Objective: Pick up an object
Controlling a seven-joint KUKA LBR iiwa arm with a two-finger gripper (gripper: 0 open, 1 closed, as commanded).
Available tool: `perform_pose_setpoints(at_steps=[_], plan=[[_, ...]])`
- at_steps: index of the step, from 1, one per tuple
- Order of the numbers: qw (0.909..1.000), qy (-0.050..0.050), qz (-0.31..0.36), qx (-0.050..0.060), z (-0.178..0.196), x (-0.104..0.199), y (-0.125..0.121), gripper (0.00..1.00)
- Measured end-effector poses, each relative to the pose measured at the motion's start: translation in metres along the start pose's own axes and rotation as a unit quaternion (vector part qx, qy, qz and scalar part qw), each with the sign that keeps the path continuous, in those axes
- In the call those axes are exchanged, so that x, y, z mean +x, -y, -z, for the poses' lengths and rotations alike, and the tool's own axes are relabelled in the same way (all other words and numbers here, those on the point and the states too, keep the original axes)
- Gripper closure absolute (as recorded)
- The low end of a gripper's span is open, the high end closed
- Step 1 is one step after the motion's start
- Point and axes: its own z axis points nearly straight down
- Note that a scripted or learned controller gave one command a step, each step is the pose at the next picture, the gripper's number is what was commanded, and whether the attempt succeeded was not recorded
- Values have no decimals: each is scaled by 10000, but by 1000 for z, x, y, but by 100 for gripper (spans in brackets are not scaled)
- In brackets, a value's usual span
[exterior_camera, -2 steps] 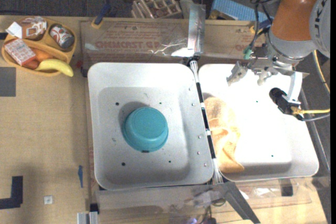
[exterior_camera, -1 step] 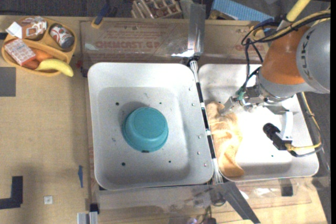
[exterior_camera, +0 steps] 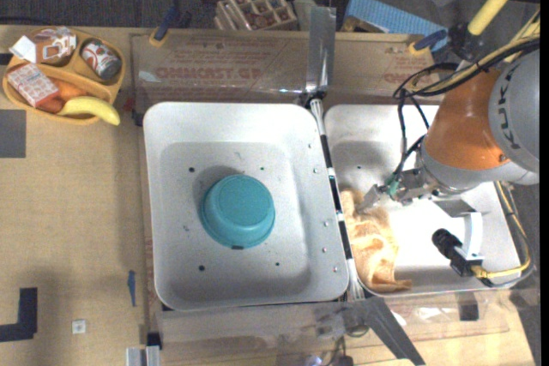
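My gripper [exterior_camera: 371, 200] is low in the right bin [exterior_camera: 360, 129], tip touching or just above the orange-tan crumpled thing [exterior_camera: 373, 243], prob cloth or a soft toy, which lies just below and beside it along the bin's left wall. Can't tell if gripper is wide or narrow, too small/blurry. Risk: soft obj jammed vs the wall, so I could hit the wall or pinch only a fold and it slips out on lift; teal bowl [exterior_camera: 239, 210] is well apart in the other bin [exterior_camera: 171, 141].
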Motion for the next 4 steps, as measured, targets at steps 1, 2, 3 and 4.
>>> perform_pose_setpoints(at_steps=[1, 2, 3, 4], plan=[[10000, -2, 33, -5, 0, 4, 30, 0], [10000, -4, 31, -6, 0, 4, 30, 0], [9993, -12, 376, 30, -1, -1, 10, 0], [10000, -11, 50, 25, -1, -2, 9, 0]])
